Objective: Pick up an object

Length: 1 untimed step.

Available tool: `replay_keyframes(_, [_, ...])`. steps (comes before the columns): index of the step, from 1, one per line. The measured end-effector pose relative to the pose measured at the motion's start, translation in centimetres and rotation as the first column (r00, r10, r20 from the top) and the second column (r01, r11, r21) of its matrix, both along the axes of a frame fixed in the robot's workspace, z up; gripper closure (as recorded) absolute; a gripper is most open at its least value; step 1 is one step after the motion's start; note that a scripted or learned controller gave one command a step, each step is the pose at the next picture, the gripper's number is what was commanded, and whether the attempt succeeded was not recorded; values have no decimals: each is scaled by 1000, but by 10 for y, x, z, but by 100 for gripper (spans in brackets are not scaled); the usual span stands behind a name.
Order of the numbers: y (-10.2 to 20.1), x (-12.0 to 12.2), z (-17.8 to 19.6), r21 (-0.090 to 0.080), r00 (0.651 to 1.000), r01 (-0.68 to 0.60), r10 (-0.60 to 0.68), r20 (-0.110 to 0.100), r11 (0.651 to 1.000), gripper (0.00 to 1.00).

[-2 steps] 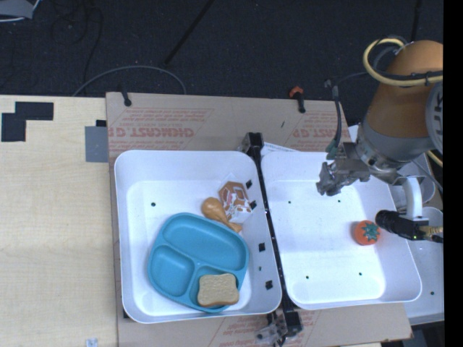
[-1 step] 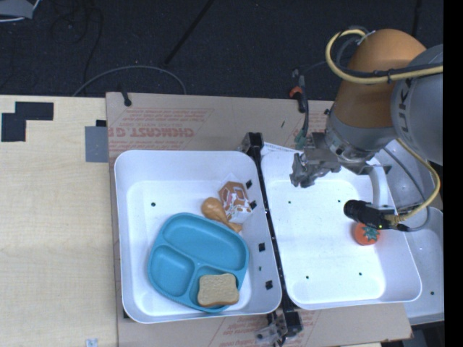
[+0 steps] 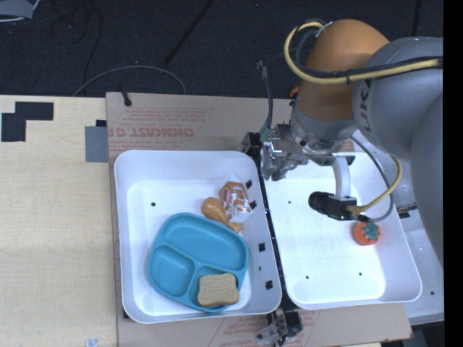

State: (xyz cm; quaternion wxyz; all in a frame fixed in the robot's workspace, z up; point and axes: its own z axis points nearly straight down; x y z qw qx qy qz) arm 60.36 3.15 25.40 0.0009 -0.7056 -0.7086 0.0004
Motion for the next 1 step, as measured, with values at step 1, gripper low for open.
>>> replay_keyframes(1, [58, 15, -10, 0, 1000, -1, 1, -1, 1000, 100])
